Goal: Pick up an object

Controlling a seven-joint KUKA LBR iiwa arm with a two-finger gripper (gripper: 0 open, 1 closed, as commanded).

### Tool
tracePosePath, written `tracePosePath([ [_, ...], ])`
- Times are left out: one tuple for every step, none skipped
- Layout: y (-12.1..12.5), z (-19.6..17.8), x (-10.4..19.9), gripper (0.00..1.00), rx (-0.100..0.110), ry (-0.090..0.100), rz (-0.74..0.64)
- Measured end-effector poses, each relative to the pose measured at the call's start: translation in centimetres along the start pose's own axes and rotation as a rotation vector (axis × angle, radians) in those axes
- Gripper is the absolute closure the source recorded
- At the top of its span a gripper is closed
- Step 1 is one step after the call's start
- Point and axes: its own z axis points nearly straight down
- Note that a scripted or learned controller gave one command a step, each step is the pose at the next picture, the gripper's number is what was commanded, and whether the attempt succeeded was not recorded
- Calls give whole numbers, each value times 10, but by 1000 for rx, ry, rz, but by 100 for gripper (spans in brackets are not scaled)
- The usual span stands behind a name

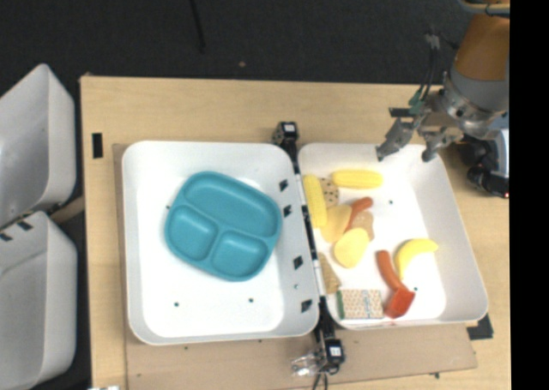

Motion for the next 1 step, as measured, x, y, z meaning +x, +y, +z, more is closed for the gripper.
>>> tracePosePath([
  [2,-8,1,0,-12,-1,-2],
])
